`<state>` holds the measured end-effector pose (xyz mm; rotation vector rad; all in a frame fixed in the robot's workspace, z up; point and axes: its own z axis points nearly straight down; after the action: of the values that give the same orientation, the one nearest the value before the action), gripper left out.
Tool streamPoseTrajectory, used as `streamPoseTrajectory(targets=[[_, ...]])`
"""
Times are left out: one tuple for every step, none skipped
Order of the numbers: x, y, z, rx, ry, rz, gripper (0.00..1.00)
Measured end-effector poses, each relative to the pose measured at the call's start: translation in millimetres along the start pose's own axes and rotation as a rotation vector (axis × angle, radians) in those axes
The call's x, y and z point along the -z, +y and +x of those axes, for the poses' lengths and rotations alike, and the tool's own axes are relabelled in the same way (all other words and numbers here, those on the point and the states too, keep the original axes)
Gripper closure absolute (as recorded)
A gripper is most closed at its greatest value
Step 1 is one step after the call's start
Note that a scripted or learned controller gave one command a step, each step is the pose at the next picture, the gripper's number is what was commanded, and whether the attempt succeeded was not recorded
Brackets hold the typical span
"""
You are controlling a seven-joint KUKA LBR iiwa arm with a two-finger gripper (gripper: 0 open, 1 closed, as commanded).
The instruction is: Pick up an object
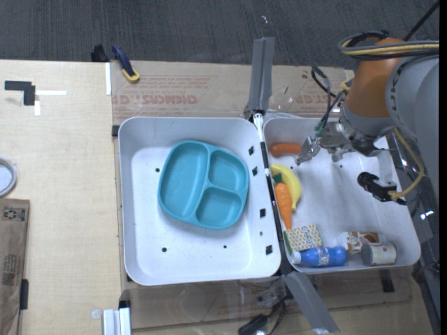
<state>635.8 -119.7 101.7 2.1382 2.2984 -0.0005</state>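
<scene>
Carrot (283, 204): smooth tapered orange cone, left side of right bin (349, 208), long axis running near-to-far
Banana (289, 181): curved, touching carrot
Plate (204, 184): glossy teal, three compartments
Tool (321, 147): grasp state unclear

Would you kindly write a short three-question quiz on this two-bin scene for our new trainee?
1. True or false: the blue divided plate lies in the left bin.
2. Which lies nearest the gripper? A) blue bottle B) small orange sausage-shaped item C) plate
3. Fill in: the carrot lies beside the yellow ____.

Key: 1 true; 2 B; 3 banana.
</scene>
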Motion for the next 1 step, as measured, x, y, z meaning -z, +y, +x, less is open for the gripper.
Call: streamPoseTrajectory(targets=[[-0.6,13.5,-0.7,0.121,0.000,-0.001,0.00]])
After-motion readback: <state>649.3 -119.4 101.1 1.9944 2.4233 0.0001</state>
